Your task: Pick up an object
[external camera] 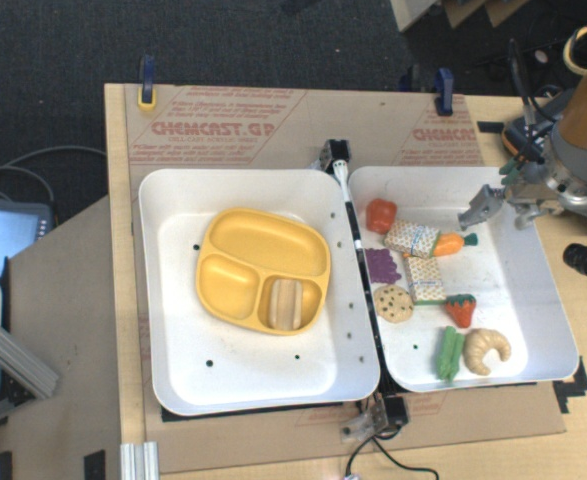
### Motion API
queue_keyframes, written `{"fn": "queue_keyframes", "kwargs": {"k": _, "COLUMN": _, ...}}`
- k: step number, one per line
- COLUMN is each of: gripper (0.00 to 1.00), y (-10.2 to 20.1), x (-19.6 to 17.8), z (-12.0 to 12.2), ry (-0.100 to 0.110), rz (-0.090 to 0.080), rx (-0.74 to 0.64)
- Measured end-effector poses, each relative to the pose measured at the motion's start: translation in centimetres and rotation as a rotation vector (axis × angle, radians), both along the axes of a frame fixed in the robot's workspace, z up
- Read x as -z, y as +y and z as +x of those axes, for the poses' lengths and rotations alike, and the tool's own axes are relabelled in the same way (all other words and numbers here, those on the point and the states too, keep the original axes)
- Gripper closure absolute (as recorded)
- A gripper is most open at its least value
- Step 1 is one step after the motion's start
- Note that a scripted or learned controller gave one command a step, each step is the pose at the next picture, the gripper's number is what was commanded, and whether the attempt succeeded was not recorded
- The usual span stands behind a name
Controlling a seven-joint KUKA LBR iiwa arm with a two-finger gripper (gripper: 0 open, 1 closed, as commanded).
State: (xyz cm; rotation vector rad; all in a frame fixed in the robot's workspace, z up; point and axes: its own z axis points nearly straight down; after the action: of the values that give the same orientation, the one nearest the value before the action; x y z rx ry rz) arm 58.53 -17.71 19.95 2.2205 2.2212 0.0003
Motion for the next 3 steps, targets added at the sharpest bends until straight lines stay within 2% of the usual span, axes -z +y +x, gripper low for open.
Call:
{"fn": "queue_keyframes", "kwargs": {"k": 1, "gripper": 0.0, "y": 3.5, "x": 9.7, "z": 1.3, "ry": 0.005, "rz": 0.006, "rx": -0.003}}
{"fn": "queue_keyframes", "kwargs": {"k": 2, "gripper": 0.0, "y": 7.9, "x": 11.5, "z": 4.1, "ry": -0.004, "rz": 0.001, "rx": -0.004}}
{"fn": "queue_keyframes", "kwargs": {"k": 3, "gripper": 0.0, "y": 8.4, "x": 11.4, "z": 1.2, "ry": 0.002, "rz": 0.0, "rx": 0.002}}
